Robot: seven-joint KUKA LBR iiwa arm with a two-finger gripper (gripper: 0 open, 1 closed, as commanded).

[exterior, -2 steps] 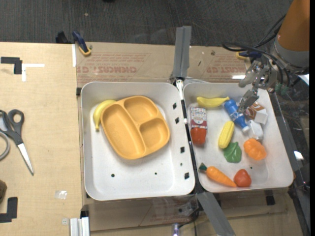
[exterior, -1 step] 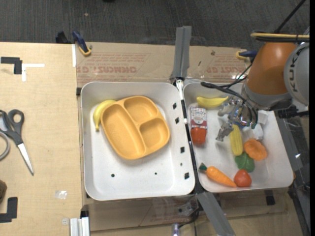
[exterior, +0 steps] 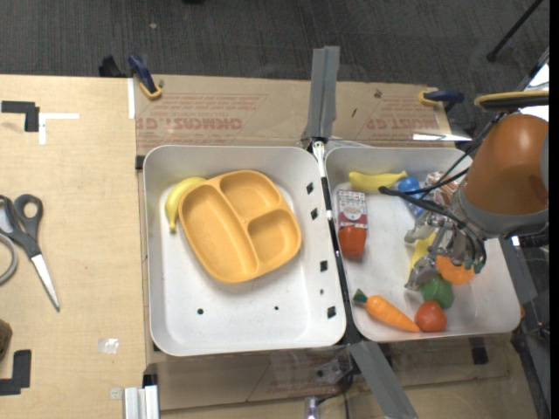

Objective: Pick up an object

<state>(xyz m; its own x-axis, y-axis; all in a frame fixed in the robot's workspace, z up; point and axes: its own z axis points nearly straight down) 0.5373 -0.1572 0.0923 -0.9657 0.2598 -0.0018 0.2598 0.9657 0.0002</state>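
Observation:
The right bin (exterior: pixel 498 321) holds a red ketchup bottle (exterior: pixel 352 225), a yellow banana (exterior: pixel 377 181), a blue item (exterior: pixel 410 184), a carrot (exterior: pixel 390 314), a red tomato (exterior: pixel 431 318), a green pepper (exterior: pixel 439 292) and an orange fruit (exterior: pixel 455 271). My gripper (exterior: pixel 425 269) hangs low over the right half of this bin, just above the green pepper and beside the orange fruit. A small yellow piece (exterior: pixel 421 250) lies right by it. The arm's orange band (exterior: pixel 517 164) hides part of the bin's far right side.
The left bin (exterior: pixel 175 321) carries a yellow divided plate (exterior: pixel 240 225) with a second banana (exterior: pixel 177 201) tucked at its left edge. Scissors (exterior: pixel 31 243) lie on the wooden bench at far left. Cardboard (exterior: pixel 227 116) and a grey post (exterior: pixel 321 94) stand behind the bins.

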